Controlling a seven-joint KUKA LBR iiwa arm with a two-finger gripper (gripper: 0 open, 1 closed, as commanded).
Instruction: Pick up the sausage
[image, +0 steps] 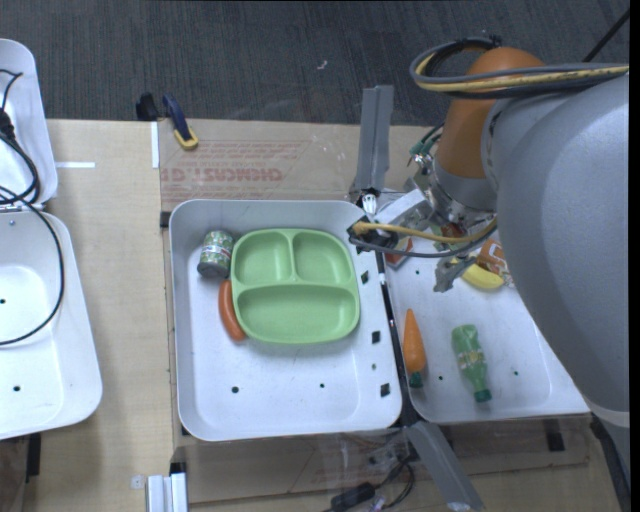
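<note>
Orange-red, the sausage (231, 310) lies at nine o'clock of the green plate (296, 285), touching its rim, so I'd bring the gripper (452, 262), whose jaw state I cannot tell, down straddling it lengthwise.

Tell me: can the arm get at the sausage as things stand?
Probably yes. The sausage lies open from above in the left bin, though tight against the green plate, which may crowd a grip.
</note>
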